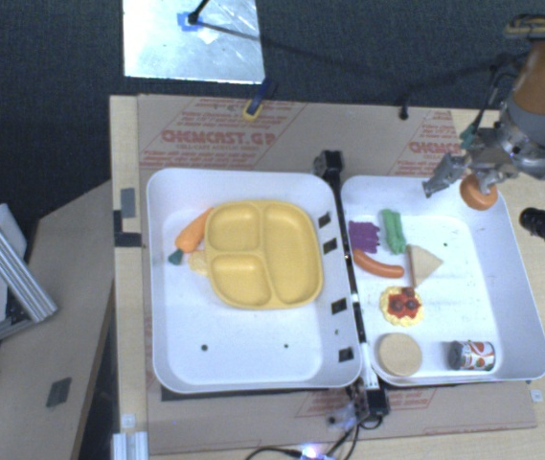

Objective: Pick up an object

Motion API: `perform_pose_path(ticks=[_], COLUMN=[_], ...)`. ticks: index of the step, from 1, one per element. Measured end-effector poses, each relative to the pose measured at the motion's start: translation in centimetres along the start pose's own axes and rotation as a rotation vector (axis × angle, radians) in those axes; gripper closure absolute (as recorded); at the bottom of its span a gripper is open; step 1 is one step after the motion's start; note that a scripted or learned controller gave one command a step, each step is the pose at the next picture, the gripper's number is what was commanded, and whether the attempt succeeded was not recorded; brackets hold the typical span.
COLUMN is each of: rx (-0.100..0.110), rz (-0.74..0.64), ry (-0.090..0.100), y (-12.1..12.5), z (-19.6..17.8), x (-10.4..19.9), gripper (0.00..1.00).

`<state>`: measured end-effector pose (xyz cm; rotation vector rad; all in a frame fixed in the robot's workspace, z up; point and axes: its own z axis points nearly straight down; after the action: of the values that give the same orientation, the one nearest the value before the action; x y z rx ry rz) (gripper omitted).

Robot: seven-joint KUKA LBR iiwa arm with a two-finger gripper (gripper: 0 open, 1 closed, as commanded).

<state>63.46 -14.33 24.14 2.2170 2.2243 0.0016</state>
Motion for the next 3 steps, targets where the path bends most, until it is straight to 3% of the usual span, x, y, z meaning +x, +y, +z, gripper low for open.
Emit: perform_pose_path(ticks=[3], rx=[-0.002], rz=[-0.001], ry=[0.000], y=[0.4], z=[15.5], x=[1.3], gripper=[0.00])
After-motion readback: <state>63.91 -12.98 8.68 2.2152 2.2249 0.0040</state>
